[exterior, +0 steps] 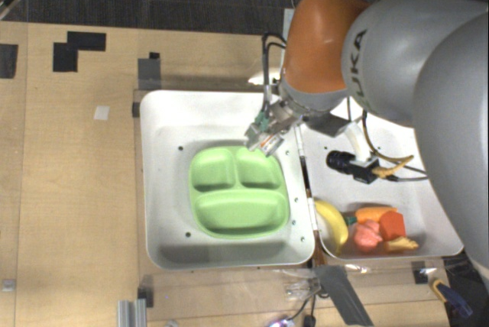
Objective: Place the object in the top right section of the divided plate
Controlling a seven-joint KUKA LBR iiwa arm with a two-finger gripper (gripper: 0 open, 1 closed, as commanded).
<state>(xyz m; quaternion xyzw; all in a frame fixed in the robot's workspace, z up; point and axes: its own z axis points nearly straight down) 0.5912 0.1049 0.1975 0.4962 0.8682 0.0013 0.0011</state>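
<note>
Camera view: gripper point(265, 136) sits over top right section of green divided plate point(238, 191) in left bin point(160, 180). Small object point(267, 142) at fingertips, too blurred to ID; looks light, prob. easy pinch across middle. Jaw opening: can't tell, nor whether it's actually held. Fruit pile point(367, 228) in right bin.

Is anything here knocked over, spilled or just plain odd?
Nothing stands out. The green divided plate lies flat in the left bin, nothing spilled. The toy food, with a banana, sits bunched in the right bin's near corner, and the gripper hangs above the plate's top right section.
</note>
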